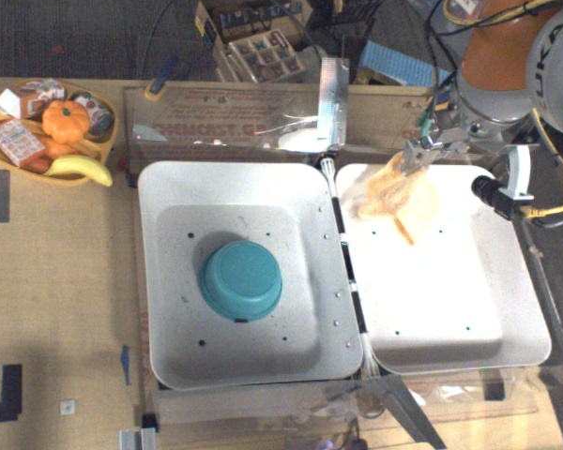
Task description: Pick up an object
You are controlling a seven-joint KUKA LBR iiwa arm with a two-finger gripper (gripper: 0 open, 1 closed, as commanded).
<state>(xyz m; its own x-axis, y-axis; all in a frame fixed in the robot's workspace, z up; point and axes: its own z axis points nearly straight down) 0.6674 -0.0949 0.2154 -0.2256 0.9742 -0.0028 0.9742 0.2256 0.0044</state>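
Observation:
A crumpled clear plastic bag [391, 193] with an orange stick-like piece [403, 230] at its lower end lies over the far left part of the right bin [469, 326]. My gripper [415, 160] is at the bag's upper right tip, and its fingers look pinched on the plastic there. The bag spreads down and to the left from that point. A teal bowl [242, 279] rests upside down in the middle of the left bin [169, 214], far from the gripper.
The arm's orange band [507, 26] and grey wrist lean in over the right bin's far right corner. A basket of toy food [49, 131] sits at the far left of the bench. A low cardboard wall [235, 115] runs behind the bins.

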